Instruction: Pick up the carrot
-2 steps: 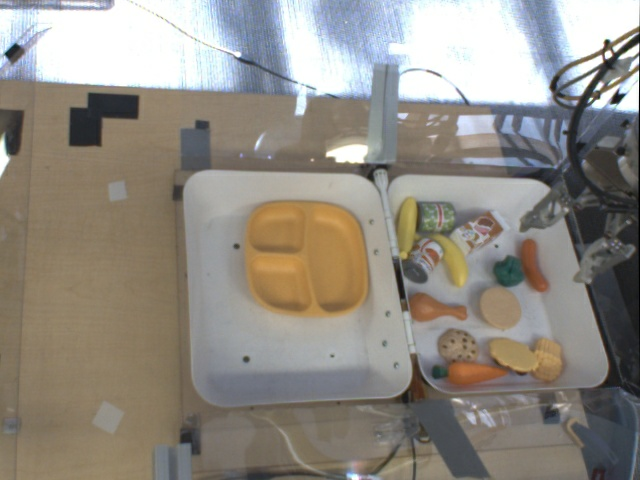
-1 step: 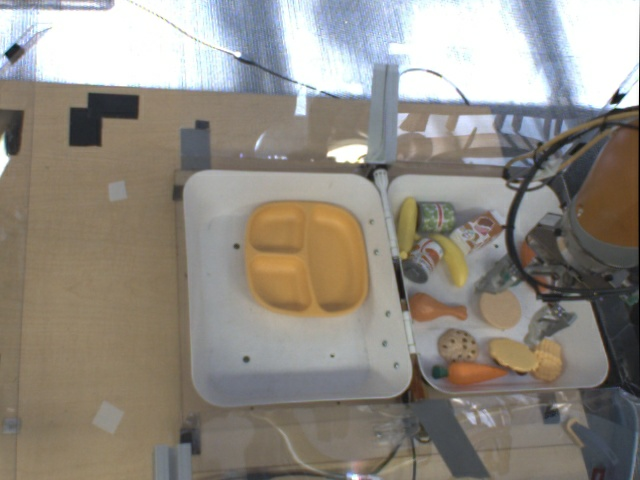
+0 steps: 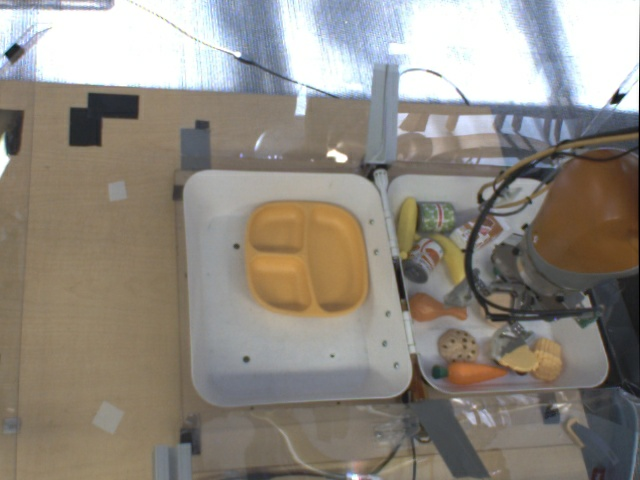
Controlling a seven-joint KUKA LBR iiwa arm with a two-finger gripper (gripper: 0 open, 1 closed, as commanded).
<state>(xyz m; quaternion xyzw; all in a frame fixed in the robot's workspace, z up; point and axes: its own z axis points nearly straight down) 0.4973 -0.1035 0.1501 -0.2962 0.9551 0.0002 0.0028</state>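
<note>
**Two bins, one carrot near the right bin's front edge**

You have two shallow white bins side by side on the tabletop [image 3: 90, 298]. The left bin [image 3: 215, 288] holds one yellow divided plate [image 3: 304, 257] with three compartments. The right bin [image 3: 592, 368] holds the rest: one carrot [image 3: 477, 373], lying on its side near the front edge with its tip pointing right; one round speckled cookie [image 3: 456, 344] just behind it; one orange chicken drumstick [image 3: 436, 308]; two yellow bananas, one banana [image 3: 406, 225] upright near the divider and a second banana [image 3: 452, 259] slanting beside it; two small cans, a green can [image 3: 436, 216] and a red-and-white can [image 3: 424, 260]; and one yellow waffle-like piece [image 3: 542, 359] to the right of the carrot. The can labels are too small for you to read.

The gripper [image 3: 515, 336] sits over the right bin, between the cookie and the waffle-like piece, just behind the carrot. You cannot tell whether it is released or clenched; cables and the arm's body cover it.
</note>
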